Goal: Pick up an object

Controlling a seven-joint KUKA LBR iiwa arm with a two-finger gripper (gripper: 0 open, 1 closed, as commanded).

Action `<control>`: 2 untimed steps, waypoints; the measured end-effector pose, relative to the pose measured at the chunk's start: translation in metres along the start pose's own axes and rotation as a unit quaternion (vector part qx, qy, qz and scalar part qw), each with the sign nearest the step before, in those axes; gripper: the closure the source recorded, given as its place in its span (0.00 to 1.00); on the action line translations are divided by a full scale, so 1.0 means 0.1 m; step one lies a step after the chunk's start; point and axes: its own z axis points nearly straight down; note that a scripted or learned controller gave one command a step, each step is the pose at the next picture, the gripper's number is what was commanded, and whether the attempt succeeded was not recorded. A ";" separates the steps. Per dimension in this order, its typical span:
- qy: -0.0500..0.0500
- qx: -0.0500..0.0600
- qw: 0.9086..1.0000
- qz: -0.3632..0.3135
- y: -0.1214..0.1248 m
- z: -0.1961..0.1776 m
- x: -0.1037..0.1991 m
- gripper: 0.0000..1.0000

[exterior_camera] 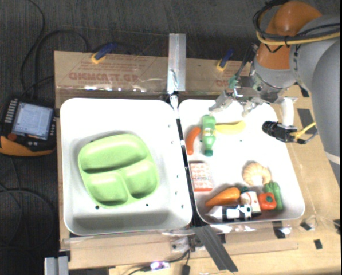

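My gripper (235, 105) hangs over the far edge of the right bin (294, 171), its two fingers spread open with nothing between them. Just below it lies a yellow banana (231, 126). A green bottle (208, 133) and an orange chilli-shaped piece (192, 138) lie to the left of the banana. Nearer the front sit a red-and-white packet (200, 176), a carrot (223, 197), a tan shell-like pastry (254, 171), a black-and-white toy (238, 212) and a red and green vegetable cluster (270, 197).
The left bin (73, 211) holds a green sectioned tray (118, 168). A metal post (177, 62) stands at the back between the bins. A teach pendant (26, 125) lies left of the bench. A black camera unit (276, 129) hangs beside the wrist.
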 end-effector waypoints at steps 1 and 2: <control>-0.002 0.001 0.999 0.034 -0.18 0.90 -0.05 0.00; 0.000 0.004 0.999 0.033 -0.19 0.83 -0.04 1.00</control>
